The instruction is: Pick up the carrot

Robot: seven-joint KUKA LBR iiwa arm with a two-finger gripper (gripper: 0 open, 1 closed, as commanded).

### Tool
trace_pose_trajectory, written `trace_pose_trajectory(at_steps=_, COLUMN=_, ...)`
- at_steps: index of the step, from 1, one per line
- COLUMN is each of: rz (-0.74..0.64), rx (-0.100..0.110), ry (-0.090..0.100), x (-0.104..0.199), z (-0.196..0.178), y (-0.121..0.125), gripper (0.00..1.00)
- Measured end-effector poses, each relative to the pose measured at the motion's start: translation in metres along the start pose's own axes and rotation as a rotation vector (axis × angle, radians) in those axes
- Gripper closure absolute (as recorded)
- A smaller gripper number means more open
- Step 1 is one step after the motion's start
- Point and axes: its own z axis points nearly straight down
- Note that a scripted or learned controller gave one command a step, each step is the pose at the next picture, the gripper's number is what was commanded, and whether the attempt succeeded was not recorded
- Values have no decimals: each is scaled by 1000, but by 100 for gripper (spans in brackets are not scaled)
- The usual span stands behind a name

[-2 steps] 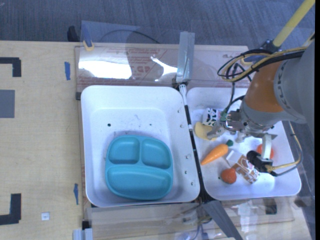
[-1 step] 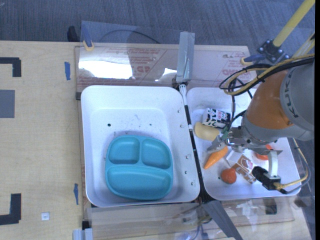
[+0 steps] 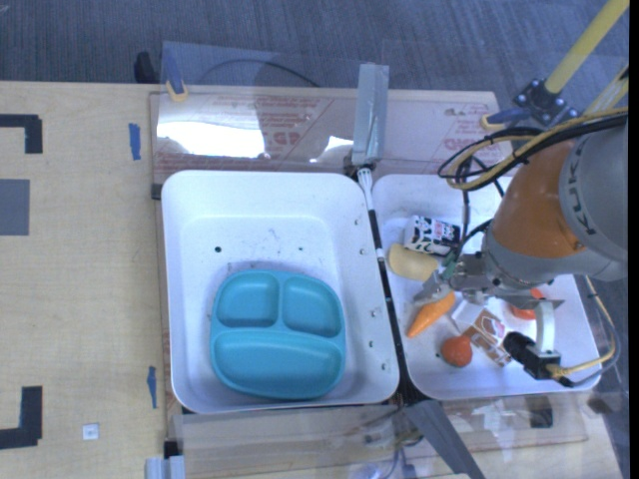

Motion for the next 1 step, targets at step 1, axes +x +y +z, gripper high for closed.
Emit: trace_pose_trajectory(at_steps=1, rz=0, rx=0, ry=0, x=0, z=-10, y=0, gripper=100)
